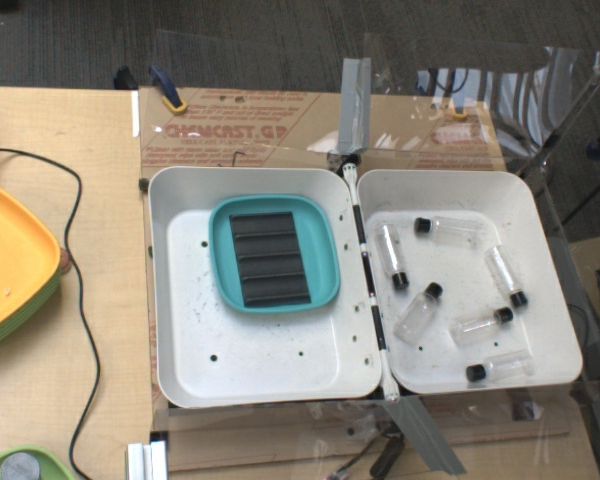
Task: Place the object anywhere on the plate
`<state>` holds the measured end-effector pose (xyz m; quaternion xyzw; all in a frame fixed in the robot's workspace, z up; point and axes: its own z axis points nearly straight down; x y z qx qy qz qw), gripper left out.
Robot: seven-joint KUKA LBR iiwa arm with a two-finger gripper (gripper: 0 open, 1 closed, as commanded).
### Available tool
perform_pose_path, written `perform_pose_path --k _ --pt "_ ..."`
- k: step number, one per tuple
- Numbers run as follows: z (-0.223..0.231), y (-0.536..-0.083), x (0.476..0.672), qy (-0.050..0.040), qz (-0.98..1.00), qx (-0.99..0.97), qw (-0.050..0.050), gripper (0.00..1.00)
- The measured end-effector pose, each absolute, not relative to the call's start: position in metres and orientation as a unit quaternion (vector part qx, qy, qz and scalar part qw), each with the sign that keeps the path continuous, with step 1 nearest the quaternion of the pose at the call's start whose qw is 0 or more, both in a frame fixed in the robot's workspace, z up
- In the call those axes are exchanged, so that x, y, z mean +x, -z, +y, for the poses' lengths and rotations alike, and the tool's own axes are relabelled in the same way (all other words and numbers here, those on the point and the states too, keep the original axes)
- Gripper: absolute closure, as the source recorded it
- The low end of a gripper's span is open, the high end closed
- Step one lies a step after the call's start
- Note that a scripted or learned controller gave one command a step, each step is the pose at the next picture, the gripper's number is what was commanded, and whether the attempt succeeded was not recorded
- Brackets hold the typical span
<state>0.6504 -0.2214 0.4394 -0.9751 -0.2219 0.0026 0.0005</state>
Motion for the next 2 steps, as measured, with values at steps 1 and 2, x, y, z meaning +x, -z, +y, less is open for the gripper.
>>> perform_pose_path --k 1,2 --pt "-0.2224 -0.438 0.6444 -0.0038 -0.156 -0.988 0.001 0.0" --pt "-0.2229 -0.438 0.6434 -0.0035 -0.102 -0.995 0.001 0.0"
